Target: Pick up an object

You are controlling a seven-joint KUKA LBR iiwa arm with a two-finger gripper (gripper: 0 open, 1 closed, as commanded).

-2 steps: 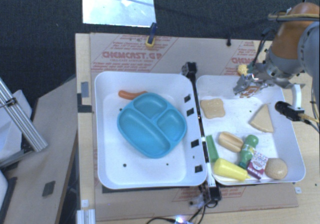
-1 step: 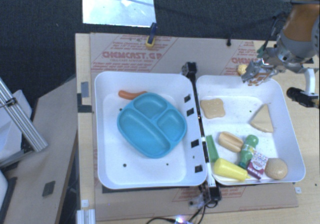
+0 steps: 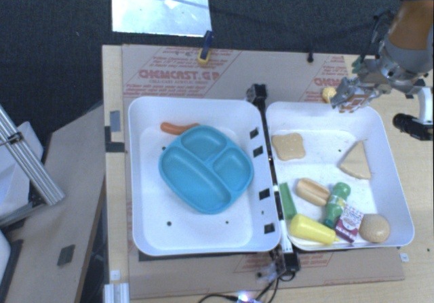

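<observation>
Pincer (image 3: 349,95) hangs at one o'clock over the right bin's (image 3: 390,152) rim.
I can't tell its grip; likely staged above the toys.

The arm (image 3: 411,20) at the right of the bench was a thick, rounded thing, pale grey in its casing, with a broad orange band wrapped around it just above the wrist. Below the band the body narrowed to a grey metal collar. From there a smaller assembly of silvery-grey parts led to the gripper (image 3: 354,95), which looked thin and angular beside the bulky arm. A dark cable or bracket ran along the left side of the wrist. A white piece with a black fitting jutted out nearer, at the right.
</observation>
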